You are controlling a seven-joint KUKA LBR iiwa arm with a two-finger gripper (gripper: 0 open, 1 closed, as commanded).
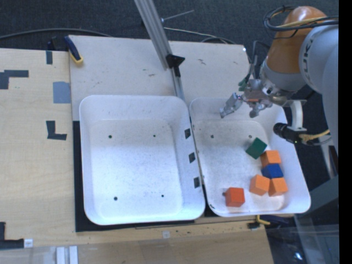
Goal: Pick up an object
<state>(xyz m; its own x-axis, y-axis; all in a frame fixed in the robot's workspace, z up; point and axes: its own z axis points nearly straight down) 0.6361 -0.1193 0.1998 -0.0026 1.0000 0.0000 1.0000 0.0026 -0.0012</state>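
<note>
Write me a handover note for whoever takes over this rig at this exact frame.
Gripper: open, holding nothing, above the far end of the right bin.
Blocks: all in the right bin's near-right part. Green block farthest back, then an orange block, blue block, two more orange blocks, and a red-orange block set apart to their left.
Done: nothing picked.
Left: descend on one block, grasp, lift.

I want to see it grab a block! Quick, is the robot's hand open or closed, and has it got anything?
Hand: open, holding nothing, up over the top end of the right bin, away from the blocks.
</note>
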